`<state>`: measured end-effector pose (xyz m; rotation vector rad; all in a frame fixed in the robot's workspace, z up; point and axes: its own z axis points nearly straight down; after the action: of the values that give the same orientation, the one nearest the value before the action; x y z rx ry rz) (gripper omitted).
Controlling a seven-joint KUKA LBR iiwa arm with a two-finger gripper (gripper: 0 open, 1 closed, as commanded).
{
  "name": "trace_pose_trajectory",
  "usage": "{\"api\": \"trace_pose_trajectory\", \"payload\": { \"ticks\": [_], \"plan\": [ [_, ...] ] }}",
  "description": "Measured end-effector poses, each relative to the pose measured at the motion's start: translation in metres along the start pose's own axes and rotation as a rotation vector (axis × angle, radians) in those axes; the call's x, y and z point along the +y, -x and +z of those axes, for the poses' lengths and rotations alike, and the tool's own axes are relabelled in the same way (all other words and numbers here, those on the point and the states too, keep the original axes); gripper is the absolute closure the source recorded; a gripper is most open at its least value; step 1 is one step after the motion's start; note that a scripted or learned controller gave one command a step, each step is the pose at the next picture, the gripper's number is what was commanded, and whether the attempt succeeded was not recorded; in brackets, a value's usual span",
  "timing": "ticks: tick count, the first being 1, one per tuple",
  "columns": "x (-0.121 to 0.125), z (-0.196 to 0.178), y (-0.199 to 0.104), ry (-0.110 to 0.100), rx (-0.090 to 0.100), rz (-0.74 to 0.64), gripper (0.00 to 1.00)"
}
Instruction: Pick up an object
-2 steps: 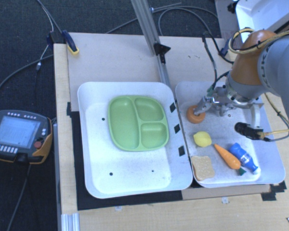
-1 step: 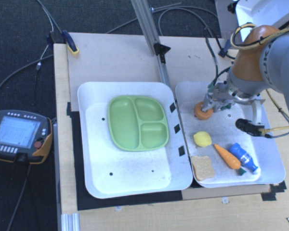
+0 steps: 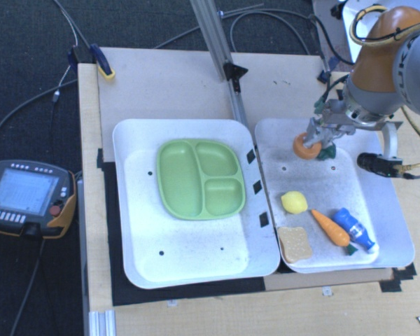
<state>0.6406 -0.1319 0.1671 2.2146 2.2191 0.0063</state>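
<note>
The tool [image 3: 320, 138] sits right on an orange fruit [image 3: 306, 148] at the far end of the right bin [image 3: 385, 208]; apparently touching, but I cannot tell its grip.

We log a teach pendant [image 3: 24, 198] far left of the gripper [image 3: 320, 142], off the bench; blue-yellow clamp [image 3: 101, 61] up-left of it at the bench corner; slanted metal post [image 3: 213, 30] between; cables [image 3: 49, 19] on the floor.

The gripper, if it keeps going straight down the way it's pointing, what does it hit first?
Most likely the orange fruit in the right bin; the gripper sits right over it, though depth is hard to judge.
</note>
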Motion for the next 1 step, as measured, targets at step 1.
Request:
{"api": "trace_pose_trajectory", "payload": {
  "ticks": [1],
  "plan": [
    [0.0032,-0.0452,0.0037,0.0,0.0,0.001,1.0]
  ]
}}
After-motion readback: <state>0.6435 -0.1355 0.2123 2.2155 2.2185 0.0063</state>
